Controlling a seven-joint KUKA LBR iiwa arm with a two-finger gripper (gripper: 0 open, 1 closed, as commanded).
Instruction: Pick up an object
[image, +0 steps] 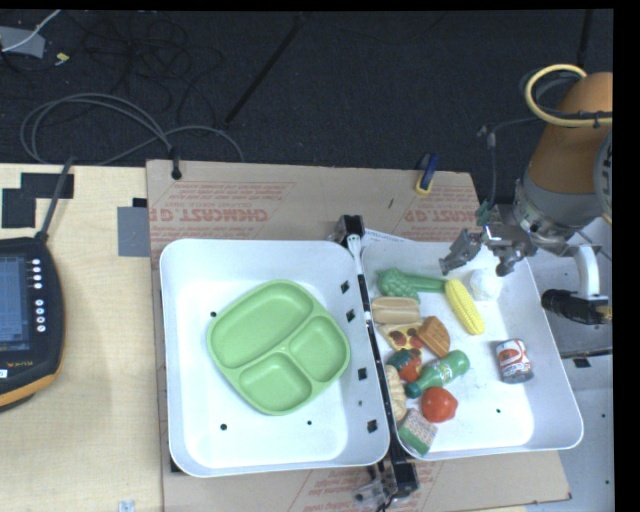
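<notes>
the arm comes in from the right and its jaws hang over the far right part of the right bin, close to the far rim. the two dark fingers are spread apart, with nothing between them. just under them there is a small white object, too blurred to name.

the toy foods lie packed against the left wall of this bin, next to the divider between the bins. the yellow corn is the nearest piece to the jaws; its long axis runs from the far left to the near right, and it lies flat. the green vegetable beside it points left to right. the green bottle is tilted, with one end toward the right. the red tomato sits near the front, and the small can lies alone, well apart from the pile, toward the right rim. the near right part of the bin floor has open room.

the left bin holds a green divided plate in its middle, with free floor all around it.
</notes>
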